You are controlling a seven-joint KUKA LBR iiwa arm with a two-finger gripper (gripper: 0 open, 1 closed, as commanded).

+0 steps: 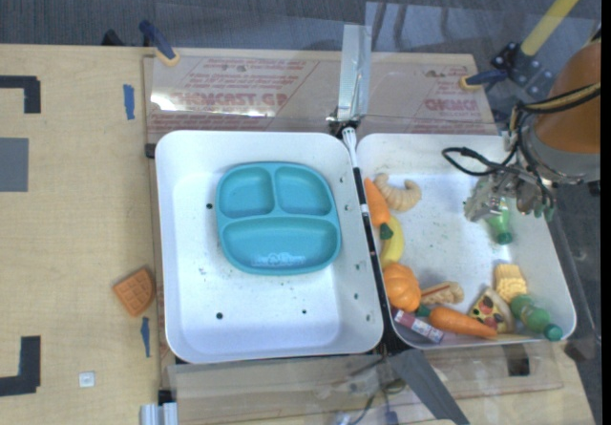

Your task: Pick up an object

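My gripper (500, 201) hangs over the right part of the right bin (449, 223). A small green object (500, 226) shows directly under its tip, touching or just below it. Whether the gripper holds it is unclear from this angle. Along the bin's left wall lie a ginger-like piece (403, 192), an orange carrot (376, 203) and a yellow banana (392, 240). Near the front are a small pumpkin (401, 286), another carrot (461, 322), a corn piece (511, 280) and a green bottle (538, 319).
The left bin (191, 251) holds a blue divided plate (278, 219). A waffle-like toy (135, 290) lies on the wooden bench left of the bins. A black cable (477, 163) loops over the right bin beside the gripper. A metal divider (354, 70) stands behind the bins.
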